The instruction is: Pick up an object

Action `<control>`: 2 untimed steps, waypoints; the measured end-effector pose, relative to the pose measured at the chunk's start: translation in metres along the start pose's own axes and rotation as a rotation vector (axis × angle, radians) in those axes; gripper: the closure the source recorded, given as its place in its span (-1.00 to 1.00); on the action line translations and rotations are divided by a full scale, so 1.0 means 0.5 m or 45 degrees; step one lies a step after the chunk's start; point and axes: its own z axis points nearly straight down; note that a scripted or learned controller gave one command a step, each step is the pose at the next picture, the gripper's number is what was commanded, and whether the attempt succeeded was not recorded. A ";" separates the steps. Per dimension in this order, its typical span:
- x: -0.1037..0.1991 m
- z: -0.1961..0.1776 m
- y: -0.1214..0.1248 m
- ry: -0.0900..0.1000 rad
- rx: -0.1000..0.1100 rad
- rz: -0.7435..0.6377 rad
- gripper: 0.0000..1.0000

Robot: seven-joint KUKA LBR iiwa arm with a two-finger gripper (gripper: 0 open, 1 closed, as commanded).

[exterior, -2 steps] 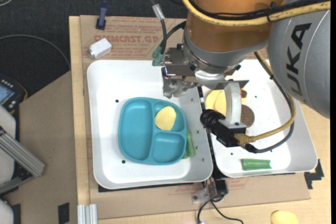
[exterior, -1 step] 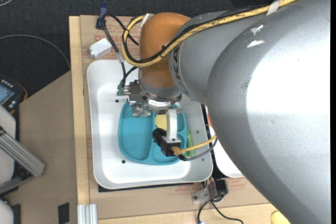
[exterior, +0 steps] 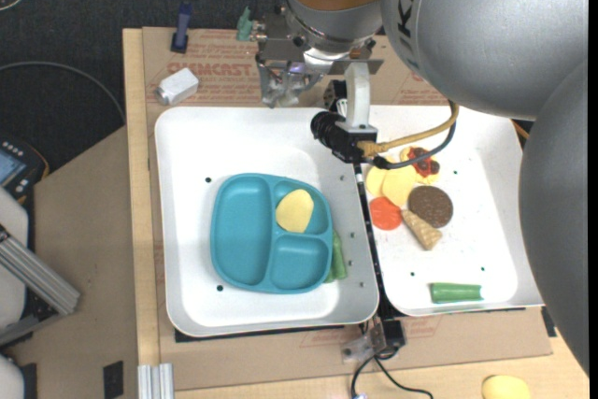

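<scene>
- One gripper (exterior: 283, 94) hangs from the arm over the far rim of the left bin (exterior: 187, 163). I cannot tell whether it is apart or together, and nothing is visibly carried under it.
- Judging by that position, it is staged at the edge of the workspace rather than committed to a target: no loose item lies directly below it.
- Nearest in the left bin is a blue divided tray (exterior: 252, 238), lying flat toward the near side. A yellow piece (exterior: 296, 210) rests inside its far-right compartment, walled in on all sides, so it would likely need a straight descent from above.
- A thin green strip (exterior: 337, 257) lies wedged between the tray's right edge and the bin wall, probably a hard spot to reach.
- Across the divider, the right bin (exterior: 486, 201) holds most of the candidates, crowded against its left wall: pale yellow rounds (exterior: 397, 187), an orange piece (exterior: 386, 213), a brown disc (exterior: 430, 204) and a tan wedge (exterior: 422, 232), touching or overlapping.
- Such crowding could make a clean single-item grasp fail.
- A green block (exterior: 455, 292) lies alone near the front rim, well apart from the cluster, and looks like the easiest pick.
- Out on the cardboard bench (exterior: 215, 61), a white block (exterior: 177, 87) sits beyond the left bin's far-left corner.
</scene>
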 end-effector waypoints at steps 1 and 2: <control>-0.038 -0.364 -0.118 0.003 0.002 -0.001 1.00; -0.006 -0.183 -0.215 -0.010 0.041 -0.003 1.00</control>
